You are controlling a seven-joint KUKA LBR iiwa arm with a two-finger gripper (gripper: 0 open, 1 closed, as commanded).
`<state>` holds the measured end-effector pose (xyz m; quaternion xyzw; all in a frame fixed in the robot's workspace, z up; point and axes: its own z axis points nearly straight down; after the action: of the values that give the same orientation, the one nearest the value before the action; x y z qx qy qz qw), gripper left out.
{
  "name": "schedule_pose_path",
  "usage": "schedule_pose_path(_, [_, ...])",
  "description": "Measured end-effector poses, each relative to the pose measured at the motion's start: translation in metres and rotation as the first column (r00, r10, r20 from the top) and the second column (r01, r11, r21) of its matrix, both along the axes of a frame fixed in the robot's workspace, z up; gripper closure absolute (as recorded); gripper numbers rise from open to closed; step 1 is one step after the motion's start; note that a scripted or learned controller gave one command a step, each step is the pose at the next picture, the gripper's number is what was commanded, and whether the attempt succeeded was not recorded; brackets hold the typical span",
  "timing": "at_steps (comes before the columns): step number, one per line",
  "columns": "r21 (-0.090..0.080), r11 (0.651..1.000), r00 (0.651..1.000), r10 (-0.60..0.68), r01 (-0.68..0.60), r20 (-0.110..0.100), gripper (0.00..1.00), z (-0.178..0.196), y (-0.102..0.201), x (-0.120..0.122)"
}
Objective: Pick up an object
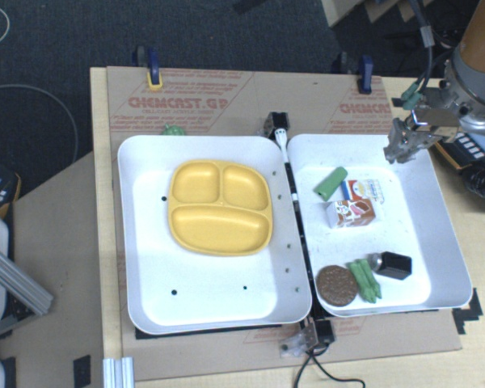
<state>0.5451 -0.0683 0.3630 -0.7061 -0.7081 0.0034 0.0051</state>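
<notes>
Two white bins sit side by side. Gripper (402,148) hangs at the right bin's (436,241) far right corner — holding nothing. Green block (331,183) and small carton (354,211) lie mid-bin; brown disc (337,285) sits at its near left corner. Yellow divided plate (221,207) rests in the left bin (145,241).
</notes>
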Motion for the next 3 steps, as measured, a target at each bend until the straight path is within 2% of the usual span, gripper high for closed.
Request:
schedule_pose_path(1, [0.001,1.000,1.000,0.007,-0.007,0.008,1.00,0.014,0.085,-0.064])
schedule_pose_path(2, [0.002,1.000,1.000,0.007,-0.007,0.026,1.00,0.112,0.160,-0.039])
schedule_pose_path(3, [-0.005,1.000,1.000,0.001,-0.001,-0.002,1.00,-0.015,0.194,-0.050])
